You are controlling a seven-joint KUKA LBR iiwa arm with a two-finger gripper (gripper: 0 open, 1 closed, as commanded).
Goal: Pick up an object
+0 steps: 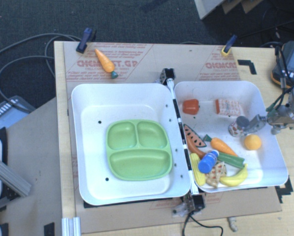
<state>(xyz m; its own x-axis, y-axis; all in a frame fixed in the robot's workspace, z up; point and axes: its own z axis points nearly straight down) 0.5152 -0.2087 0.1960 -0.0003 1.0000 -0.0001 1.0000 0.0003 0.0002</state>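
Approach stage of a pick. Gripper reaches from the right into the right bin, over its toys: orange ball, carrot, banana, red block. A pale cylindrical object lies at the fingertips; whether the pincer is apart or clamped cannot be told. Next: settle on one toy, close, lift. The arm is cut off at the frame's right edge.

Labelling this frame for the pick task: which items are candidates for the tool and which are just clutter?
Candidates, in the right bin:
red cup, snack packet, orange ball, watermelon slice, carrot, blue bottle, banana. The tool hangs over this bin.

Clutter:
green divided plate in the left bin, loose carrot on the bench board.
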